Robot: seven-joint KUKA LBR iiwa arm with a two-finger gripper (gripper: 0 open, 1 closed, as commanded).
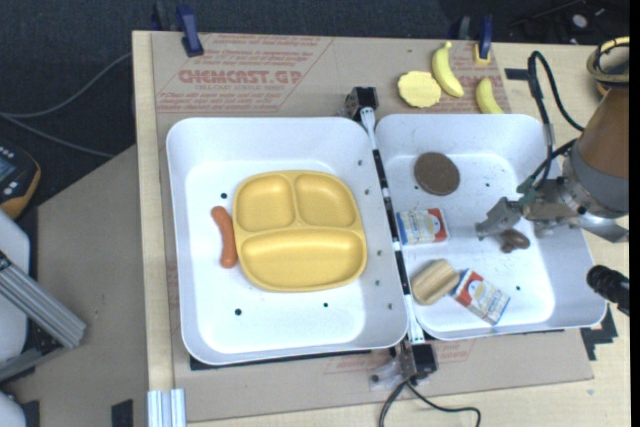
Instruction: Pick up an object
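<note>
Dark carpet surrounds a wooden bench [250, 75] that carries two shallow white bins side by side.

Right bin [530, 140], contents:
- A small brown object [514, 240] lies on the bin floor toward the right side. It sits just below the gripper [497, 220], touching or nearly touching the finger ends; which of the two cannot be determined.
- A round dark brown disc [437, 173] lies up and to the left of the gripper, near but apart from it.
- A small white carton with red and blue print [422, 226] lies at the left wall, level with the gripper.
- A tan bread roll [433, 280] lies below the carton.
- A flat red and white packet [482, 296] lies just beside the roll, tilted, below the gripper.

Gripper state: the grey fingers point left across the bin floor. How far they are parted cannot be determined, and no object is visibly between them.

Left bin [190, 155], contents:
- A yellow three-compartment tray [298, 230] lies in the middle; its compartments hold nothing.
- An orange sausage [226, 236] lies upright just beside the tray's left edge.

Bench surface behind the right bin:
- A yellow round piece [419, 89].
- Two yellow bananas [448, 71], one at the right of the other.
</note>
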